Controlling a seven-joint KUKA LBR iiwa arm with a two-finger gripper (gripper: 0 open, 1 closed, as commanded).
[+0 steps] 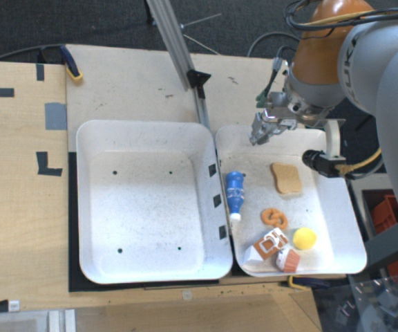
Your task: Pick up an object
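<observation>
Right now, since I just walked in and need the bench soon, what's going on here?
A grey robot arm reaches in from the right, its claw poised over the far end of the right bin. It holds nothing. Below it lie a blue bottle, a bread slice, a pretzel, a yellow ball and a small carton, all untouched. No pick has happened yet.

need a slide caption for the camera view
KUKA gripper hovers over the right bin's far corner, above a blue bottle, bread slice, pretzel and yellow ball.
</observation>
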